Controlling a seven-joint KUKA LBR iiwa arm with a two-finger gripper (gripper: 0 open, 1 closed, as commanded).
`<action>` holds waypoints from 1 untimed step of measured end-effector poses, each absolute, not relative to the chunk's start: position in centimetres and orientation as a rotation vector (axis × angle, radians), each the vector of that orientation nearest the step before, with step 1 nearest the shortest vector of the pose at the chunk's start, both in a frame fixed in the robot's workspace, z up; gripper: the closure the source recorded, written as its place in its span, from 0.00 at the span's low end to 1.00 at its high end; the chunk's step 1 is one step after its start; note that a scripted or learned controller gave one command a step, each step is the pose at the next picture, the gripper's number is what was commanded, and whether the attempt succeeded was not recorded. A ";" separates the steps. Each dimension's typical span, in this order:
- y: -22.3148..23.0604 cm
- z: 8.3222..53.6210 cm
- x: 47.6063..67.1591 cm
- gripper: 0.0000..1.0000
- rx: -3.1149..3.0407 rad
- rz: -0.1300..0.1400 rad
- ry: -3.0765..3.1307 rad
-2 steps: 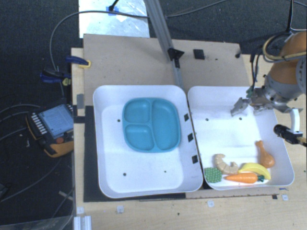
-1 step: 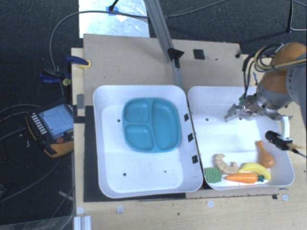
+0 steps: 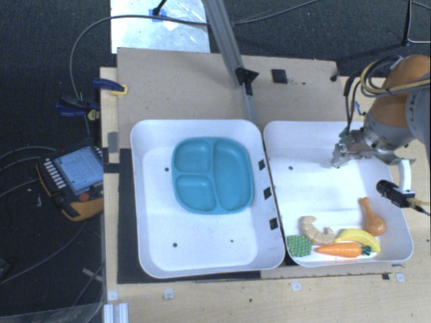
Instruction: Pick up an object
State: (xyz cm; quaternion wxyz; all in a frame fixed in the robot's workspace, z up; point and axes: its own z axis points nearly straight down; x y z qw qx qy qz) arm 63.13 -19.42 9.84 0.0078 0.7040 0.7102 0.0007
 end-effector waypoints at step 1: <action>-20.1 16.1 63.4 1.00 2.213 0.005 2.222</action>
